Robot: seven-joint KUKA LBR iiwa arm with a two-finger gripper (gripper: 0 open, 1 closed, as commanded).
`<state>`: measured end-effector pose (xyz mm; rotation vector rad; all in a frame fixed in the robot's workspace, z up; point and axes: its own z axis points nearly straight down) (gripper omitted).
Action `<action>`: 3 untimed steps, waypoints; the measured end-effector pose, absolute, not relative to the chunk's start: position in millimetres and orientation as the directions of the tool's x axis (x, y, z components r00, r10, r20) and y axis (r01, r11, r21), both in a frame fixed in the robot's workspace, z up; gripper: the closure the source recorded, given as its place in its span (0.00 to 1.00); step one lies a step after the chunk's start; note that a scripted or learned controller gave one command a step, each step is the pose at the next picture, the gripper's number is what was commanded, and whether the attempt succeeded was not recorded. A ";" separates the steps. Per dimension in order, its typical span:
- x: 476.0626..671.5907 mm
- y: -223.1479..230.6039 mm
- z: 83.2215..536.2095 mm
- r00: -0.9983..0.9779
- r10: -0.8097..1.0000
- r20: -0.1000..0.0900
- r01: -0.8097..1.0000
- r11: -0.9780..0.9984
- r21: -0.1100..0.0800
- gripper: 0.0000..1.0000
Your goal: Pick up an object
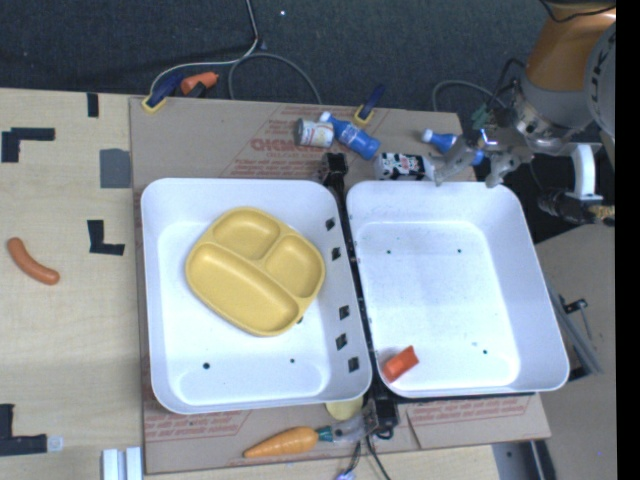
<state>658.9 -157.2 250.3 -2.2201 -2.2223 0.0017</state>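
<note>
1. Orange block [400, 362]: small, wedge-like, lying alone at the near edge of the right bin [520, 298], close to the divider between the bins. Likely the easiest pick.
2. Yellow tray [256, 269]: three-compartment dish, flat in the middle of the left bin [160, 298]. Broad and shallow; probably hard to pinch except at its rim.
3. Pincer [468, 164]: over the far rim of the right bin, well apart from the block. Fingers appear spread, nothing between them.
4. Arm [560, 58]: reaches in from the far right.
5. Outside the bins, not reachable as bin items: carrot [282, 442] on the near worktop [60, 368], sausage [32, 261] at left, blue bottle [342, 133] beyond the far rims.
6. Handling advice, as judgement: travel toward the near left of the right bin, centre over the block, turn the fingers across its narrow side, descend straight, and keep clear of the near wall and divider before closing.
</note>
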 end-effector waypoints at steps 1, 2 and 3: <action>646.6 -151.7 95.3 -0.001 1.000 0.000 1.000 0.001 0.001 0.00; 646.6 -91.7 85.9 -0.005 1.000 -0.004 1.000 0.005 0.002 0.00; 669.6 -102.3 85.4 -0.003 1.000 0.000 1.000 0.003 0.002 0.00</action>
